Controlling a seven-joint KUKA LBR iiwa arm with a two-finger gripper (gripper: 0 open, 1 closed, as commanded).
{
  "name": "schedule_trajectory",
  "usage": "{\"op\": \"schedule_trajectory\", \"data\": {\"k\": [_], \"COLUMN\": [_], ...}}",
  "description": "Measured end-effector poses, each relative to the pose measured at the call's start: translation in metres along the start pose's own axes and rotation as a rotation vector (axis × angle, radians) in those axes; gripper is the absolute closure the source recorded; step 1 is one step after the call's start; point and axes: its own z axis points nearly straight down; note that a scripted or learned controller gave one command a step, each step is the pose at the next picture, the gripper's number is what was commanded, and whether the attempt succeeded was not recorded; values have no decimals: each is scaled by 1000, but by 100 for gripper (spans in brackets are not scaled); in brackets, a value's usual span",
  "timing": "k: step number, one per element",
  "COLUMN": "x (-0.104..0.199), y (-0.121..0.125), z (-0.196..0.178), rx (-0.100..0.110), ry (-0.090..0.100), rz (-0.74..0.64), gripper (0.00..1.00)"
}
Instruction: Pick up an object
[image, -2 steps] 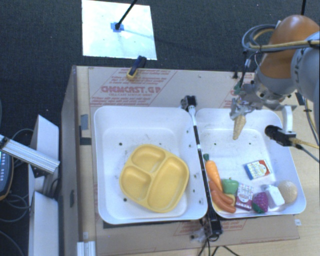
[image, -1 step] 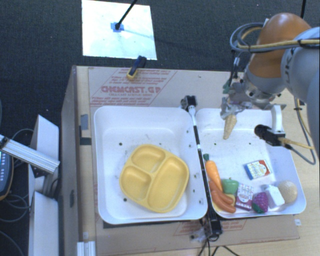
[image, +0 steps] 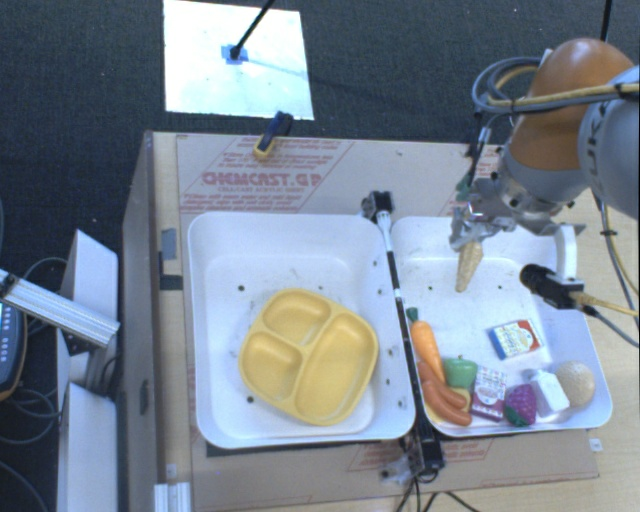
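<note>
Pale yellow cone-shaped piece (image: 468, 266), likely toy corn, hung point-down from claw (image: 470, 240), pinched between its tips, over upper part of right bin (image: 600, 400). Seemingly lifted clear of bin floor; shadow visible beneath. Pick judged largely done; only secure carry left. Along the lower part of that bin: carrot (image: 427, 347), green pepper (image: 460, 373), sausage (image: 447, 400), small carton (image: 515, 339), red packet (image: 489, 392), purple fruit (image: 519, 405), white block (image: 549, 392), tan ball (image: 575, 381). Left bin (image: 215, 250): yellow divided plate (image: 308, 355). Both bins on worktop (image: 300, 170).
</note>
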Motion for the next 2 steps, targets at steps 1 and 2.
{"op": "schedule_trajectory", "data": {"k": [1,2], "x": [-22,13], "y": [16,36], "z": [19,10], "rx": [0,0], "ry": [0,2], "rz": [1,-3], "gripper": [100,100]}}
